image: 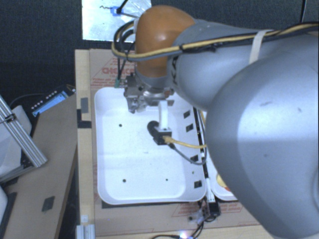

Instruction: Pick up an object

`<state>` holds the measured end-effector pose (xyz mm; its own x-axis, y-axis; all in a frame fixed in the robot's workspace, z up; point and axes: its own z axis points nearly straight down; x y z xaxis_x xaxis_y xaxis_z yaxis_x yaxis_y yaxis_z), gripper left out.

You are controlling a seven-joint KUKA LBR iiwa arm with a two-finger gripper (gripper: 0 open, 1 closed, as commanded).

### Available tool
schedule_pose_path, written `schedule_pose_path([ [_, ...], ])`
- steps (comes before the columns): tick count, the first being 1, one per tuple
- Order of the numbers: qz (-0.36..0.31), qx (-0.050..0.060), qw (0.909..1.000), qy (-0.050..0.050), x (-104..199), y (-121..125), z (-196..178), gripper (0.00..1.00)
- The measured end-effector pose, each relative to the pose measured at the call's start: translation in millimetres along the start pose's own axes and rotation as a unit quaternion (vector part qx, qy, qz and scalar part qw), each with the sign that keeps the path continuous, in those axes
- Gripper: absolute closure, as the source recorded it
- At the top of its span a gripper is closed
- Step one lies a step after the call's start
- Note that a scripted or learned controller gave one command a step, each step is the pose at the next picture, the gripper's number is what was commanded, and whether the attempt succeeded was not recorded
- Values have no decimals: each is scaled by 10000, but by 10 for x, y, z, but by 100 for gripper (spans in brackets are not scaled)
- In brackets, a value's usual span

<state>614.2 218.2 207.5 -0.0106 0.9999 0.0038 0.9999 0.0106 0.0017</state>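
My gripper [148, 114] hangs over the far half of the left white bin [107, 183], low above its floor. The orange wrist band [162, 31] sits just above it, and the grey arm [259, 113] sweeps in from the right and covers most of the right bin. A white part with a dark tip [156, 132] reaches down toward the bin floor, and a yellow cable [185, 144] leads off it to the right. Nothing can be made out in the gripper. A small yellow and red object [222, 184] peeks out in the right bin under the arm.
The left bin's floor bears a few small dark specks [120, 126]. Both bins rest on a cardboard sheet [99, 68]. A cable bundle [204, 213] lies at the front between the bins. A metal rail [22, 138] and a dark device [50, 99] lie on the left.
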Motion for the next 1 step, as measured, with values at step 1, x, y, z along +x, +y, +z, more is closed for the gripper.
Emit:
schedule_pose_path([
  [1,17,-94,10000,9,98,579,-1532,100],
])
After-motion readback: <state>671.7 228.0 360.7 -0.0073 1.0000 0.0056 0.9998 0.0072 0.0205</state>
